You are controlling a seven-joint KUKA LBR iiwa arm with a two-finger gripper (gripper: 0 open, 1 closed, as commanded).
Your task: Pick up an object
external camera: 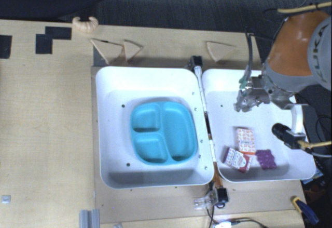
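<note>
My gripper [244, 103] hangs over the upper middle of the right bin [223, 84], with nothing visible between its fingers. Below it in that bin lie a small printed carton [245, 139], a second red and white packet [236, 159] tilted against the front wall, and a purple grape-like toy [265, 158]. All three lie apart from the gripper, toward the bin's near edge. A blue divided tray [164, 131] lies in the left bin [111, 118].
A ridge [203, 112] divides the two bins. The wooden bench [46, 128] stretches out to the left. The arm's orange band [290, 48] stands over the right bin's far right corner.
</note>
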